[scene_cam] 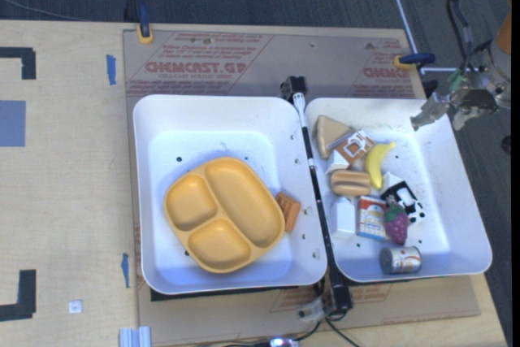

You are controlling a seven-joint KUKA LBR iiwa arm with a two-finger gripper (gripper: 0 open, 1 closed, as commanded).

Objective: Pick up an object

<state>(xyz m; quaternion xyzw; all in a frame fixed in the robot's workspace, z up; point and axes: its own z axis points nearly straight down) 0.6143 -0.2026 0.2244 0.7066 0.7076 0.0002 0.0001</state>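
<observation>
On the tabletop (65, 175) I see the jaws (443, 110) hanging bare above the right bin's (463, 199) far corner, spread unclear to me, well apart from the banana (375, 164) heaped with other toys inside.

yellow tray (223, 211) in left bin (154, 175); toy food (370, 183) in right bin (455, 215).

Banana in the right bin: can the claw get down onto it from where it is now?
Probably yes. The banana lies on top of the pile, nothing over it, and the claw hangs above the right bin at its far right rim. The toast wedge and hot dog crowd it, though.
</observation>
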